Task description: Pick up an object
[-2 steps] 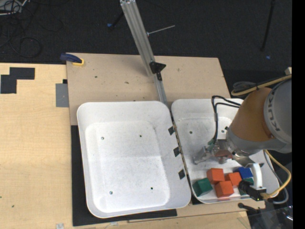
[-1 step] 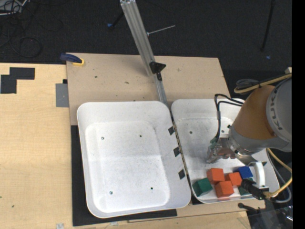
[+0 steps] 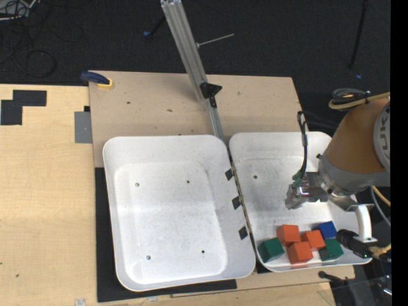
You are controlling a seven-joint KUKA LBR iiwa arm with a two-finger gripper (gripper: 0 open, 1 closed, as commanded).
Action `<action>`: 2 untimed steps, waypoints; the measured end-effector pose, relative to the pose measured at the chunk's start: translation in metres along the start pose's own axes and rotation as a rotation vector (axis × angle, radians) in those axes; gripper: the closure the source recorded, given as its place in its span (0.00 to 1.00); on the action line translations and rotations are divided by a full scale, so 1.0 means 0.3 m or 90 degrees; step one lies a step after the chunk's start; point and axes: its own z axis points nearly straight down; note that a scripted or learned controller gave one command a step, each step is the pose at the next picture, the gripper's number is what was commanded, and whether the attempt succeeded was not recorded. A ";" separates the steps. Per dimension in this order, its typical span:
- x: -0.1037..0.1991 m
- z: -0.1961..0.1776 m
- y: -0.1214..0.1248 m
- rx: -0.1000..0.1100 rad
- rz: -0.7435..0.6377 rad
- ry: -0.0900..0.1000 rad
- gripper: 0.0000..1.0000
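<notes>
The arm (image 3: 357, 152) reached in from the right, its orange band above the right bin (image 3: 268, 164). The gripper (image 3: 298, 195) hung over the middle of that bin, above bare white floor, clear of the blocks. Whether it was released or clenched could not be told from this angle; nothing showed in its grasp.

The blocks lay clustered in the right bin's near right corner. One orange block (image 3: 289, 233) sat nearest the gripper, a second orange block (image 3: 315, 239) just right of it, and a third orange block (image 3: 299, 252) in front of both, touching or nearly so. A green block (image 3: 271, 248) lay at the cluster's left end, and another green block (image 3: 331, 250) at its right. A blue block (image 3: 327, 229) sat behind the latter.

The left bin (image 3: 172, 209) stood beside the right one, the two rims meeting along a row of black clips (image 3: 236, 203). A slanted metal rail (image 3: 188, 46) rose from the bench (image 3: 255, 104) behind the bins.
</notes>
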 end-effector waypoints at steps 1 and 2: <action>0.012 -0.144 0.000 0.000 0.000 0.000 1.00; 0.008 -0.263 0.003 0.001 0.000 0.000 1.00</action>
